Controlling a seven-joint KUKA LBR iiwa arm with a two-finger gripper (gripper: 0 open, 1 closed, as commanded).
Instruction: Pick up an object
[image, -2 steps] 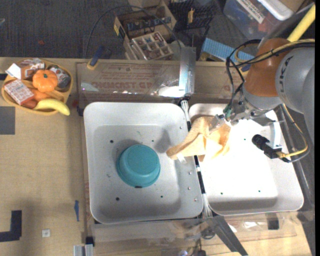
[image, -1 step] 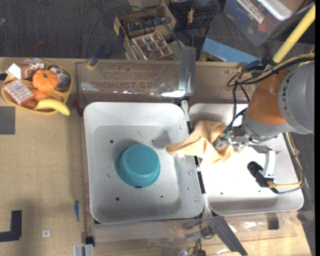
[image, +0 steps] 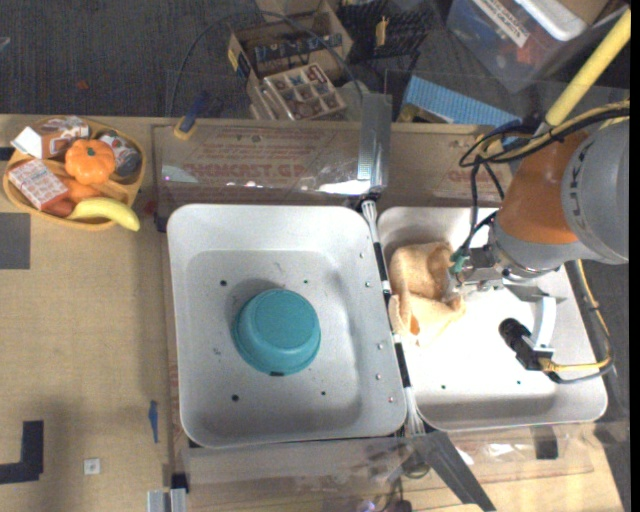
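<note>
Here the arm (image: 570, 195) leans over the right bin (image: 500, 390), its gripper (image: 456, 283) at a tan cloth (image: 420, 285) bunched by that bin's left wall. Soft, light and floppy, it likely wants pinching at a raised fold.

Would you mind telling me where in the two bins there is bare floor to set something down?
In the left bin, the floor around the teal bowl is bare, widest along the far edge and the corners. In the right bin, the near strip is free. Its far-left part is crowded: the tan cloth lies there with the gripper against it.
</note>
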